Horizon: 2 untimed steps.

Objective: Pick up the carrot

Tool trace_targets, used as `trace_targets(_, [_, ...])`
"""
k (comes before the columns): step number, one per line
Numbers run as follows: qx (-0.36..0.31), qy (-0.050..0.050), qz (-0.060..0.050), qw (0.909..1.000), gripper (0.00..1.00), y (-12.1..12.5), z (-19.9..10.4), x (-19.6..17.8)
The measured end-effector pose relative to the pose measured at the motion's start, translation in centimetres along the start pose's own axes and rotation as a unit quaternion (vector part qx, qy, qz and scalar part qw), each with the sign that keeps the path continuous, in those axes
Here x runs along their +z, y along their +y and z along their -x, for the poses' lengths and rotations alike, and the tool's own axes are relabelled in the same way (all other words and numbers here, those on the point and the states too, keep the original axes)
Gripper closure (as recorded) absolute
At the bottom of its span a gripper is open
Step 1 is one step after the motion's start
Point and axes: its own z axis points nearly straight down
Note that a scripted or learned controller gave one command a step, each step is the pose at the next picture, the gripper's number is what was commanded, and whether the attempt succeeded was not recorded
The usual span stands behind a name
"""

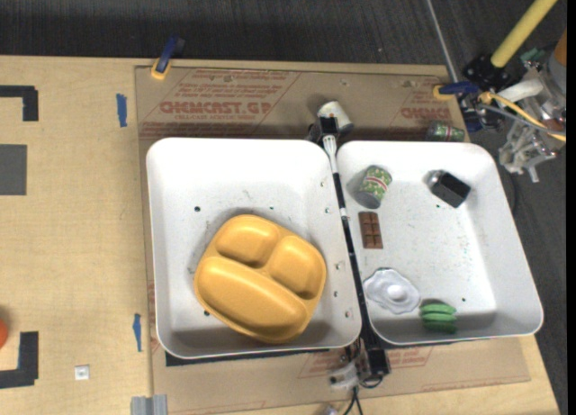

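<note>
My gripper (524, 147) hangs at the far right, just outside the back right corner of the right bin (504, 251), with cables bunched above it. It is over the bench edge, not over any object. A small orange shape (3, 333) pokes in at the far left edge of the view, on the bench well outside both bins; too little of it shows to tell what it is. Nothing orange lies in either bin.
A large yellow loaf-like object (261, 276) takes up most of the left bin (180, 179). The right bin holds a green can (375, 183), a black block (449, 187), a brown bar (370, 230), a clear plastic piece (392, 291) and a green item (438, 314).
</note>
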Motion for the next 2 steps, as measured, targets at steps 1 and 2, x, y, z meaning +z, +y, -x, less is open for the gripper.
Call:
trace_targets(1, [-0.002, 0.000, 0.000, 1.0000, 1.00, 0.0, -0.1, -1.0])
trace_targets(2, [-0.003, 0.001, 0.000, 1.0000, 1.00, -0.1, -0.1, -2.0])
